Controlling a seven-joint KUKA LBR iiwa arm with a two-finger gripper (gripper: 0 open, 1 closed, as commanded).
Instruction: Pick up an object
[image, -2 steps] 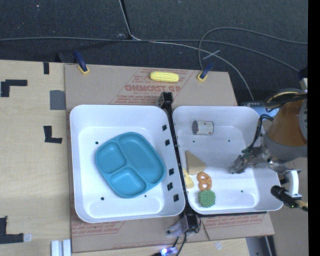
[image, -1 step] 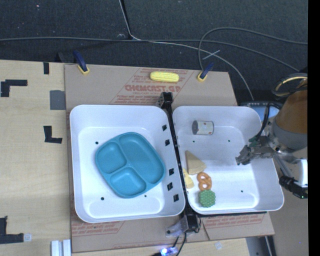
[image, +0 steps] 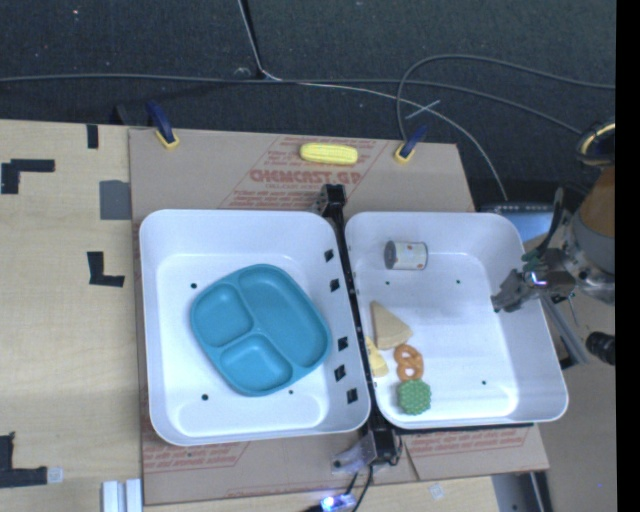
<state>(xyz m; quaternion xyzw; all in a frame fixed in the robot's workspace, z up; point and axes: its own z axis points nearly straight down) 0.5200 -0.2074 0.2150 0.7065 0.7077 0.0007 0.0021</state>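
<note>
In the right bin (image: 500, 390) lie a small grey cylinder (image: 406, 255) near the back, a tan wedge of cheese (image: 389, 326), a pretzel (image: 408, 361), a green round piece (image: 414, 397) and a yellow bit (image: 376, 360) by the left wall. My gripper (image: 515, 290) hangs at the right bin's right rim, apart from all of these. Nothing shows between its fingers.
The left bin (image: 170, 400) holds a blue divided plate (image: 259, 328). A yellow corn cob (image: 328, 153) lies on the cardboard behind the bins. Two clamps (image: 163, 128) pin the cardboard's back edge. Cables run across the dark floor beyond.
</note>
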